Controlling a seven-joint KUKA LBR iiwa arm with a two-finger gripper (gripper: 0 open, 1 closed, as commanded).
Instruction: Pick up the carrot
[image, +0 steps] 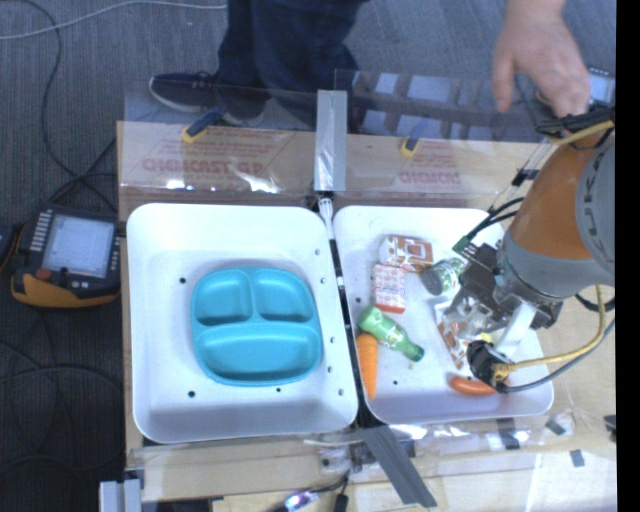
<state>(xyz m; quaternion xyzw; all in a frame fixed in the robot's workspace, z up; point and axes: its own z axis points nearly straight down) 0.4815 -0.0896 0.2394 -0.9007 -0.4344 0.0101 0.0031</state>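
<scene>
The arm (560, 230) is seen over the right bin (520, 400), its end effector (478, 335) low among small packets; how far it is open cannot be told. The carrot (367, 364) lies against the bin's left wall, beside a green bottle (390, 333). It is judged light, stiff and smooth, best gripped across its thick middle.

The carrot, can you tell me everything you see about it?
The carrot is small, orange and smooth, like a plastic toy. It lies flat in the right bin, tight against the bin's left wall, with its length running toward the front edge. Its upper end touches or nearly touches the green bottle. The gripper is off to its right, not on it.
</scene>
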